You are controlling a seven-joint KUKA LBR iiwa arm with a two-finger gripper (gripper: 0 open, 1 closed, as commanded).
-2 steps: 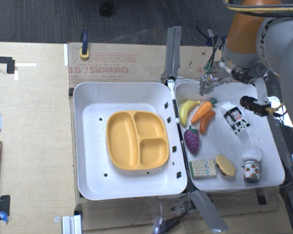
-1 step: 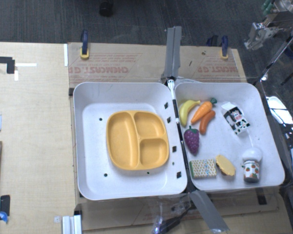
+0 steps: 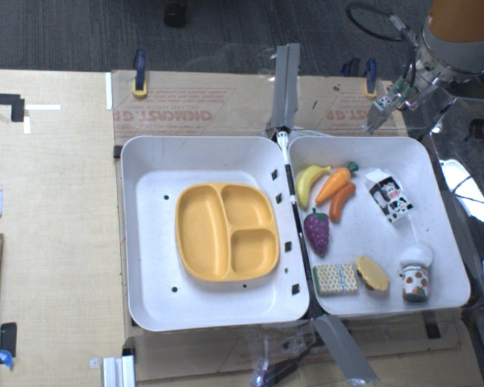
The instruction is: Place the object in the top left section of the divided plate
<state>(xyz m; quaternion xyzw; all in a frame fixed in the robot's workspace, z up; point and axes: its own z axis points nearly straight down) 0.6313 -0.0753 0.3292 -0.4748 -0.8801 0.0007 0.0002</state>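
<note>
Gripper [image 3: 385, 108] hovers above the right bin's [image 3: 440, 176] far rim; finger state unclear. Divided plate [image 3: 227, 232] sits in the left bin [image 3: 145, 216].

The divided plate [image 3: 226, 231] is plain yellow, in a white bin [image 3: 141, 240]. Beside it, the other white bin [image 3: 440, 192] holds a yellow banana [image 3: 308, 182], two orange carrots [image 3: 336, 190] with a green top, purple grapes [image 3: 317, 231], a white carton [image 3: 389, 197] with black patches — cow-like — and a green-speckled cracker [image 3: 335, 278].
</note>
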